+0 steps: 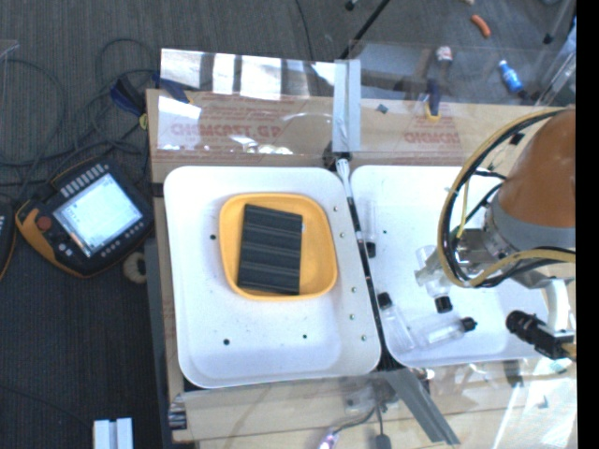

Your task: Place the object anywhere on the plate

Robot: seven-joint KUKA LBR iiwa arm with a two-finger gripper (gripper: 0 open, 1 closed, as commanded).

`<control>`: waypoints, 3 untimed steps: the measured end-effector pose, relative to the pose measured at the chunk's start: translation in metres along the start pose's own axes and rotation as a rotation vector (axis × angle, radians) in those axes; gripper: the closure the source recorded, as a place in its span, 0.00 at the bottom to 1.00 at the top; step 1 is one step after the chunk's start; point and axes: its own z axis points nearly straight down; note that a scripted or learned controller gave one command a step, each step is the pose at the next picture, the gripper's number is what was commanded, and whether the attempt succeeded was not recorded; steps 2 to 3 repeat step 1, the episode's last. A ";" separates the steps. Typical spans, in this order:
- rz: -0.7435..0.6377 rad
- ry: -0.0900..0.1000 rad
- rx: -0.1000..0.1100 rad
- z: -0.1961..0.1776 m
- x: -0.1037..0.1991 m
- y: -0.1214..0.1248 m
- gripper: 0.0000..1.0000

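One dark ribbed block (270,249) lies flat on the yellow plate (323,260) in the left bin (281,358). End effector (440,283) over the right bin; grip state unreadable. Risk: a re-grab could drag it off.

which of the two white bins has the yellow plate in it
The left bin, the one farther from the arm. The yellow plate sits in it with a dark ribbed block lying on top. The right bin sits under the arm.

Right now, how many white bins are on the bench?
2. The left bin holds a yellow plate with a dark block on it; the right bin sits beside it, under the arm.
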 end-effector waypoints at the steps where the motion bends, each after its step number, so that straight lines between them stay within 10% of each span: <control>1: 0.000 0.000 0.000 0.000 0.000 0.000 0.00; 3: 0.000 0.000 0.000 0.000 0.000 0.000 0.00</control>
